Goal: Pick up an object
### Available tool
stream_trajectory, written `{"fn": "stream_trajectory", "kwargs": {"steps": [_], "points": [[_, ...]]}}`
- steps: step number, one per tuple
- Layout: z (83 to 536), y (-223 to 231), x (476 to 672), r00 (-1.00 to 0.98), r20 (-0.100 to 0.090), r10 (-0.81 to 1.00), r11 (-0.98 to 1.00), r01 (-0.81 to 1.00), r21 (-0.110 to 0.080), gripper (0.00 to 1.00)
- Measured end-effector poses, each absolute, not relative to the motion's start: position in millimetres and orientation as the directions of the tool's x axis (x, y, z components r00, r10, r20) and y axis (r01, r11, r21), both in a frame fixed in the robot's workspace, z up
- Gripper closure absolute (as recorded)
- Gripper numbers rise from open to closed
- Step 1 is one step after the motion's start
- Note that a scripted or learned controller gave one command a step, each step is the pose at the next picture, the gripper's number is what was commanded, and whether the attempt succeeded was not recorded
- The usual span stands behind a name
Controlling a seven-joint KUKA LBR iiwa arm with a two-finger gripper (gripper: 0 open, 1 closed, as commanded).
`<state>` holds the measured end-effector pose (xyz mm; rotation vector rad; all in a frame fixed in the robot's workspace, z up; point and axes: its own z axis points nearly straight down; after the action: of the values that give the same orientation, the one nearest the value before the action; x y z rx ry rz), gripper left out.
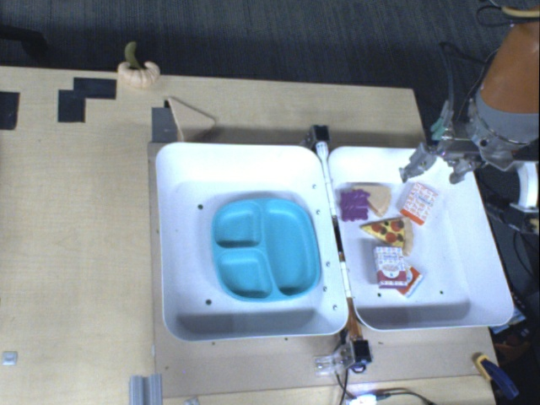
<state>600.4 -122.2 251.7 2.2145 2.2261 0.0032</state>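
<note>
surface (76, 251): pale wood, black tape patches far left; small gourd (137, 73) at back edge, well clear of bins.
left bin (181, 310): white, shallow; holds blue tray (265, 247), three compartments, nothing seen in them.
right bin (481, 285): white; all pickable items bunched in left half, near the divider.
purple piece (355, 202): small, knobbly, touching a tan slab (379, 196) behind it.
pizza slice (387, 229): flat toy wedge, yellow with red spots, just below purple piece; low profile, probably hard to pinch.
bottom carton (394, 270): red-white box, lying flat, nearest front wall.
upper carton (418, 202): white with orange-red print, tilted, right of tan slab, closest item to tool; apart from the others on its right side.
tool (435, 166): over back of right bin, just above and right of upper carton; two fingers look spread apart, nothing between them.
arm (515, 83): grey with orange band, in from right edge.
step: likely approach, no grasp yet; task not started in effect.
likely target: upper carton, judged by nearness.
how to do well: centre over carton, turn fingers across its short sides, drop straight, close only once fingers straddle it; avoid clipping tan slab or pizza slice.
risk: carton tilted, may slide or tip when touched; thin edges may slip out.
</note>
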Motion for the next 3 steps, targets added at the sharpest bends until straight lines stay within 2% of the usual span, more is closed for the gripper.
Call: {"fn": "stream_trajectory", "kwargs": {"steps": [1, 2, 3], "points": [[115.8, -103.3, 638.5, -0.006, 0.001, 1.000, 0.006, 1.000, -0.001, 0.00], [129.1, -103.0, 641.0, -0.008, 0.000, 1.000, 0.008, 1.000, 0.007, 1.00], [129.0, -103.0, 640.9, -0.008, 0.000, 1.000, 0.008, 1.000, 0.006, 0.00]]}}
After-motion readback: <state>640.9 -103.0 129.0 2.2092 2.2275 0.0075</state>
